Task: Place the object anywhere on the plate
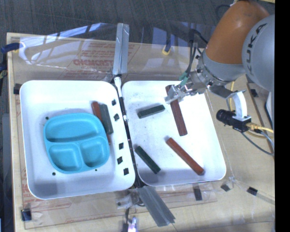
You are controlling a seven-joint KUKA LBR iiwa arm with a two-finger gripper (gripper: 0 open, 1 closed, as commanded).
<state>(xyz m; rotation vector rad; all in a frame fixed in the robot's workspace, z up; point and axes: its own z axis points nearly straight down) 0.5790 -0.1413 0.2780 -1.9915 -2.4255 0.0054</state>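
Observation:
The blue plate (76, 141), split into three compartments, lies in the left bin (34, 93). Against its right edge lie a red-brown stick (95, 108) and a dark green stick (106, 119). In the right bin (210, 129) are a dark green block (151, 110), a red-brown stick (179, 118), a longer red-brown stick (184, 156) and a dark green stick (147, 159). My gripper (175, 94) is at the back of the right bin, right over the upper end of the nearer red-brown stick. Whether it touches that stick I cannot tell.
A low divider wall (123, 129) with small black clips separates the two bins. The arm's orange band (237, 28) hangs over the back right corner. A clear plastic sheet (77, 47) lies behind the bins.

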